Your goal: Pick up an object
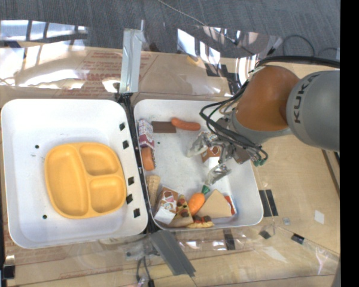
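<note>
A: How many bins are on the desk?
B: Two white bins, a left bin [12,178] and a right bin [251,196], side by side.
A: Trays?
B: One yellow tray [84,179], with three compartments.
A: And the food in the right bin?
B: One sausage [185,124], one brown bar [164,127], one carrot [195,203], one cone [153,187], one wedge [216,205]. One red-and-white wrapper [145,134] too, and one orange piece [148,158] just below it.
A: Anything else?
B: A small box [166,210] and a few bits at the bottom edge, too jumbled to count.
A: Arms?
B: One arm [287,106], one hand [214,157].
</note>
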Tool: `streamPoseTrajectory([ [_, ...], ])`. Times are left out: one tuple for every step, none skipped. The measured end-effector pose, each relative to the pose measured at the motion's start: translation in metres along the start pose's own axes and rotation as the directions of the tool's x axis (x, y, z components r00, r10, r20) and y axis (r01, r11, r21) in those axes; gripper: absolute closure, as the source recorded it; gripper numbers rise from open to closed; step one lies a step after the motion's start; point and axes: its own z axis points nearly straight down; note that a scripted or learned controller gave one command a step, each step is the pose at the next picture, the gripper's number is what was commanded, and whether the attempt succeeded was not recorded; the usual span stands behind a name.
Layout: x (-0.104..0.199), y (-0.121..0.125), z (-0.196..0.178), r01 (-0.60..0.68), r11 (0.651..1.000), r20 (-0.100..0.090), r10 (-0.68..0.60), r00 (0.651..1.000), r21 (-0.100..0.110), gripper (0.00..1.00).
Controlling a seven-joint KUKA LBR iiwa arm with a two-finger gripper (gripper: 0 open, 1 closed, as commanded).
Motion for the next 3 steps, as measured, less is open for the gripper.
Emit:
streamPoseTrajectory([
  [-0.0080, -0.0024, -0.0011, -0.076, 0.997, 0.005, 0.076, 0.997, 0.003, 0.00],
  [-0.0086, -0.0044, -0.0012, -0.109, 0.994, 0.007, 0.109, 0.994, 0.004, 0.00],
  [-0.0082, -0.0043, -0.0010, -0.133, 0.991, 0.006, 0.133, 0.991, 0.003, 0.00],
])
